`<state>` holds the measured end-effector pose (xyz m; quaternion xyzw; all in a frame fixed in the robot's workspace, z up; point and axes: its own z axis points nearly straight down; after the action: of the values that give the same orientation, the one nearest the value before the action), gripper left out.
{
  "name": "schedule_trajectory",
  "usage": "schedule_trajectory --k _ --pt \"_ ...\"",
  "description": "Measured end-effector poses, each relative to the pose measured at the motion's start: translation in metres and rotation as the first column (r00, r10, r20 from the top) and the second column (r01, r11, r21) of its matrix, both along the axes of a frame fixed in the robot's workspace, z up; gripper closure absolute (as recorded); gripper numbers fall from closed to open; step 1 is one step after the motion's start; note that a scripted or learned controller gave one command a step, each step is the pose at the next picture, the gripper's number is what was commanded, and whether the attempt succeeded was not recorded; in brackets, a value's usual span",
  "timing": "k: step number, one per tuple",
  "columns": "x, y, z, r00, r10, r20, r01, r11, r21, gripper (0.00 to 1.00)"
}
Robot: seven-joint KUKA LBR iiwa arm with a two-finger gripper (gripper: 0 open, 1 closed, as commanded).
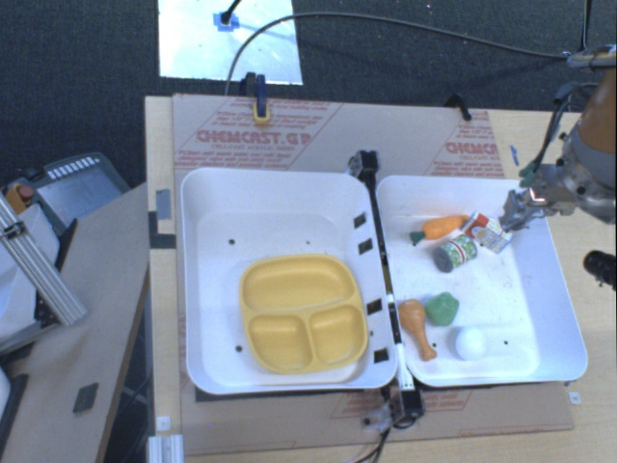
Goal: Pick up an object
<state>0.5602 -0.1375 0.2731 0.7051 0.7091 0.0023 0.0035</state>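
Note:
The right bin holds several small items: an orange carrot, a red and white packet, a small can with a green label, a green lump, a tan drumstick and a white ball. My gripper hangs over the bin's far right part, just right of the packet. Its fingertips are close to the packet's right end, and whether they touch it I cannot tell.
The left bin carries a yellow three-compartment tray. A black divider with clips runs between the bins. Cardboard lies under both. A grey device sits at the left.

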Motion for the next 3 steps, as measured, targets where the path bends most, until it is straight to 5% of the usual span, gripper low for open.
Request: schedule_trajectory --k 3 --pt "-0.009 0.171 -0.017 1.0 0.005 -0.006 -0.005 1.0 0.004 1.0"
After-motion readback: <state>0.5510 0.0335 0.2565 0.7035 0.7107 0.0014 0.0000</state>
